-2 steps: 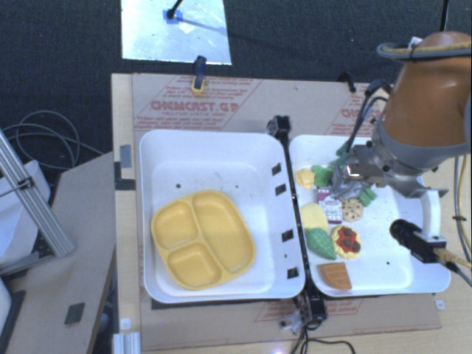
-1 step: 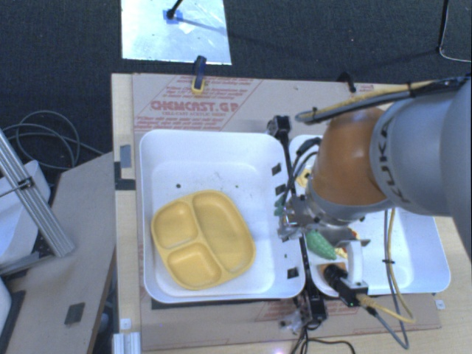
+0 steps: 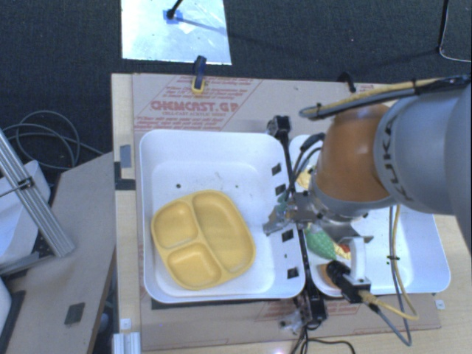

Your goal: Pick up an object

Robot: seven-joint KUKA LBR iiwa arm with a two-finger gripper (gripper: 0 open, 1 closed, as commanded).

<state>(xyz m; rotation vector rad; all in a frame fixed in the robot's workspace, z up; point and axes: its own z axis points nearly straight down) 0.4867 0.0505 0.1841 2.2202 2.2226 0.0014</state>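
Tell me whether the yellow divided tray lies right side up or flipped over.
Right side up. The yellow divided tray lies flat in the left bin, its three hollow compartments facing the camera, rim uppermost.

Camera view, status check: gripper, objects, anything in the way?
Arm low over right bin. Green object beneath wrist. Yellow divided tray in left bin, apart.
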